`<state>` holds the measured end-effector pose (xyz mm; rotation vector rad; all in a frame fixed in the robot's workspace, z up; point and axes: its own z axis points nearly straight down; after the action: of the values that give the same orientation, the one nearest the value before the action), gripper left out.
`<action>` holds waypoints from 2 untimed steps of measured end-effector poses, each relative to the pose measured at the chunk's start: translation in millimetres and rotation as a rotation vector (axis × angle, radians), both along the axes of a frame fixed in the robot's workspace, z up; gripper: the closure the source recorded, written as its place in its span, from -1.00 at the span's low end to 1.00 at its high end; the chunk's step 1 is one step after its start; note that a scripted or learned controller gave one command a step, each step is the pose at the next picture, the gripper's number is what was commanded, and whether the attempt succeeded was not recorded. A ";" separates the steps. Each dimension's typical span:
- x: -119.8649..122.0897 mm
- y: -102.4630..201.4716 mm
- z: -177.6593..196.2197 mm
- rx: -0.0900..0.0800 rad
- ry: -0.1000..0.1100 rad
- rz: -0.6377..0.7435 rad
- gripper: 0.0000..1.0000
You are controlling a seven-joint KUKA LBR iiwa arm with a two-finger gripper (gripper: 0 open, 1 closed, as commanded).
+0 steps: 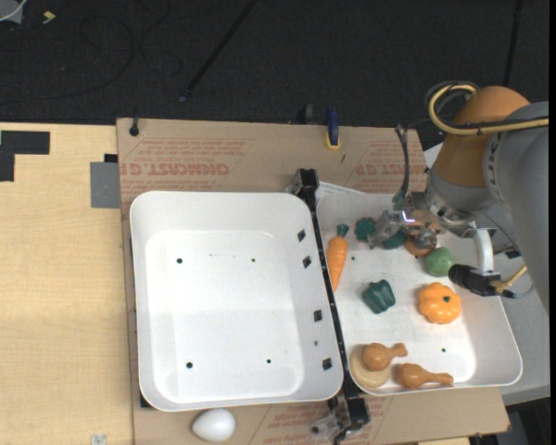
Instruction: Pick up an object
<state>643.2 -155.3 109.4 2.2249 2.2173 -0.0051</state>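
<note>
My gripper hangs low over the far part of the right bin, reaching in from the right. Just left of it lies a small dark green piece. A reddish-orange piece sits right beside it, partly hidden by the wrist. A green ball and an orange pumpkin lie to the right. A carrot rests along the bin's left wall. A dark green pepper lies mid-bin. Two tan gourd-shaped toys lie at the near edge.
The left bin stands beside the right one, with a black divider between them. A white egg lies on the bench in front of the left bin. The grey arm with its orange band crowds the right bin's far right corner.
</note>
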 end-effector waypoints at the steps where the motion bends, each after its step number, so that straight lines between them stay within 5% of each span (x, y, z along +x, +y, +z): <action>1: -0.2 49.8 -12.6 -0.007 -0.001 -0.001 -1.00; 2: 0.2 31.3 -22.2 0.001 0.000 0.003 -1.00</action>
<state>643.5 -124.0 87.2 2.2224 2.2213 -0.0037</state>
